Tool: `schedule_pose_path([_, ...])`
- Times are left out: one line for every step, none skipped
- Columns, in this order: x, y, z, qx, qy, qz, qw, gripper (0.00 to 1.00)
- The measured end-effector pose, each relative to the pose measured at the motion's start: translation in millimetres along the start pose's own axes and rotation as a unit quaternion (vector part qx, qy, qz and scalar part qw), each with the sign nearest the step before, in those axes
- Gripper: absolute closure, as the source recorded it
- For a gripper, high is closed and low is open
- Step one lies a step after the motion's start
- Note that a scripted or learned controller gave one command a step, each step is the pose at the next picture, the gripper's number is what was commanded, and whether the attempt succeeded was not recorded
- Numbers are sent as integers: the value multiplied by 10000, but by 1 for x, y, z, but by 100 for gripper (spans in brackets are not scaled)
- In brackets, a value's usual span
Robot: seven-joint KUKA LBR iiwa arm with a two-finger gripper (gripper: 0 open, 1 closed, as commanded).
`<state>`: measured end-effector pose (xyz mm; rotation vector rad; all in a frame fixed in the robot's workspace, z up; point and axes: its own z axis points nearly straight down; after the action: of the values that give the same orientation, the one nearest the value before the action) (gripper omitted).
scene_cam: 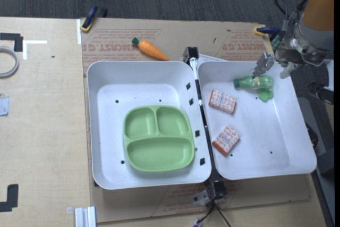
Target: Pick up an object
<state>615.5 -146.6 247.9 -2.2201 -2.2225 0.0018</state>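
Two white bins side by side on the tabletop [42, 130], over a cardboard sheet [122, 42]. Left bin [103, 80] holds a green three-section plate [158, 138], lying flat near the bin's middle, slightly toward the near side. Right bin [281, 130] holds three things: a green bottle [254, 83] lying on its side near the far edge, a small reddish box [222, 101] just left of and nearer than the bottle, and a second reddish box [227, 140] nearer still, close to the bin's left wall. The boxes are apart from each other and from the bottle. Arm [319, 8] comes in at the upper right, orange band visible at the top right corner. The tool [276, 66] sits over the far right part of the right bin, just above and right of the bottle; one finger [262, 65] points down close to the bottle's right end. Nothing is seen between the fingers; cannot tell whether the tool is open or closed, and cannot tell if it touches the bottle. Outside the bins: a toy carrot [150, 49] on the cardboard beyond the left bin, a blue-yellow clamp [89, 18] at the cardboard's far left corner, another clamp [268, 32] at the far right corner near the tool.
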Motion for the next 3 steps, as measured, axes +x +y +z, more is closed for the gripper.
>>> schedule_pose_path([44, 32, 152, -26, 0, 263, 9997, 0])
schedule_pose_path([67, -76, 56, -1, 3, -139, 9999, 0])
schedule_pose_path([149, -63, 56, -4, -1, -776, 9970, 0])
